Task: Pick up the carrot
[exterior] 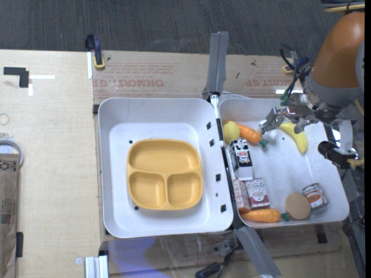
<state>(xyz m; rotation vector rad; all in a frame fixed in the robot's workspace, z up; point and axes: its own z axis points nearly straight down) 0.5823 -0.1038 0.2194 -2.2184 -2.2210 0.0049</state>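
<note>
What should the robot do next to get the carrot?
Probably slide the tool a little to the view's left and lower it. It hangs just beside the upper carrot, which lies next to the lemon in the right bin, nearer than the other carrot at the front edge.

The arm [342, 51] is a thick rounded tube with a broad orange band above a grey wrist section. Dark cables loop off its left side beside a small yellow clip. Below the wrist sits a cluster of silver metal brackets, ending in the slim grey hand [271, 121].
</note>
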